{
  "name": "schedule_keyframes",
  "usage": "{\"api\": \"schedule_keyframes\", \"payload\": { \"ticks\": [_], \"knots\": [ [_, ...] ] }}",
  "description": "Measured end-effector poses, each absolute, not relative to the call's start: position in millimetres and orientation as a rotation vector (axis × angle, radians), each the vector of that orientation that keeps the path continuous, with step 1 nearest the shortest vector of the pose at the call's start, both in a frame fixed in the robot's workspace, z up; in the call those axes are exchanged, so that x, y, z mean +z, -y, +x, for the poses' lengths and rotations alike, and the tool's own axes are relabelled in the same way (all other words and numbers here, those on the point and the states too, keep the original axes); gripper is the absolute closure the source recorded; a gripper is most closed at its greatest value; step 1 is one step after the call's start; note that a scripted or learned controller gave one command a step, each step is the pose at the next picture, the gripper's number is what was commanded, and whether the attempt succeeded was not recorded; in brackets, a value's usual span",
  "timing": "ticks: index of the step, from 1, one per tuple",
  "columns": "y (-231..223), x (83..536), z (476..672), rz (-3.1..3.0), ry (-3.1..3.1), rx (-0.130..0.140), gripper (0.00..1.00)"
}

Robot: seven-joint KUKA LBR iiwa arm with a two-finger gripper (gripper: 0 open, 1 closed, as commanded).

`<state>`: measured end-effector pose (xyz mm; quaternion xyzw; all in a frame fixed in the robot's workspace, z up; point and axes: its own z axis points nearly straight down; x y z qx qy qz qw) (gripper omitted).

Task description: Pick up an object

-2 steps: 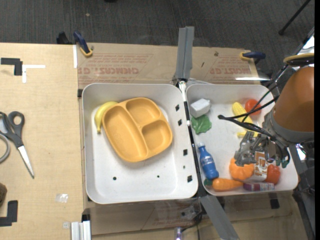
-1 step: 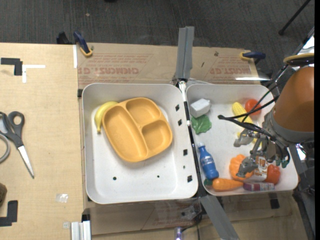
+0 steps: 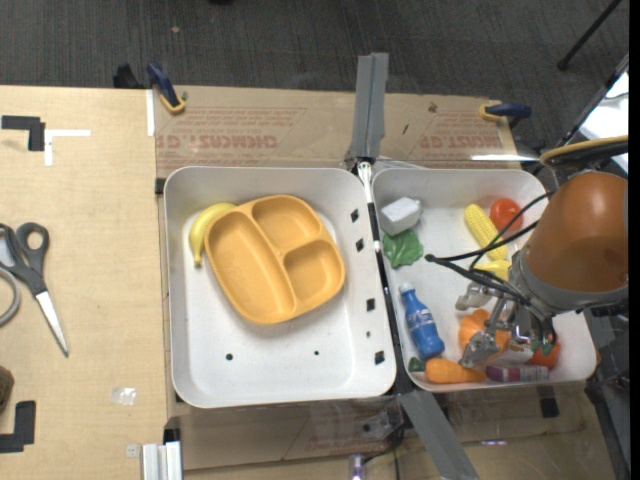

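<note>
We see the metal two-finger claw (image 3: 490, 340) low in the near right corner of the right-hand white bin (image 3: 448, 180), its tips down among the clutter; whether they are apart, together or clamped on anything we cannot tell, since cables and small objects crowd around them. Just beside the tips lie an orange carrot-shaped toy (image 3: 449, 371) and a pale tube with a pink label (image 3: 518, 373) along the near edge. Further out stand a small blue plastic bottle (image 3: 422, 322), a green leafy toy (image 3: 402, 250), a white block (image 3: 400, 212), a yellow corn cob toy (image 3: 482, 228) and a red round toy (image 3: 504, 211) toward the far edge. The left-hand white bin (image 3: 262, 373) carries an orange divided plate (image 3: 278, 258) over a yellow banana (image 3: 204, 229). We judge nothing lifted yet; grasping and raising remain.
</note>
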<state>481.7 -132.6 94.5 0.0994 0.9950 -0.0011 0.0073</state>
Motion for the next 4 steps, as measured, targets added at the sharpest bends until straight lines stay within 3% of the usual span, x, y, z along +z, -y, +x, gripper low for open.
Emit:
{"api": "schedule_keyframes", "payload": {
  "ticks": [1, 2, 3, 4],
  "knots": [
    [131.5, 102.1, 480.9, 0.307, -3.117, -0.001, 1.0],
    [131.8, 111.6, 482.7, 0.305, -3.113, -0.003, 1.0],
    [131.8, 111.4, 482.5, 0.305, -3.114, -0.003, 0.0],
    [129.6, 96.4, 483.3, 0.31, -3.106, -0.005, 0.0]
  ]
}}
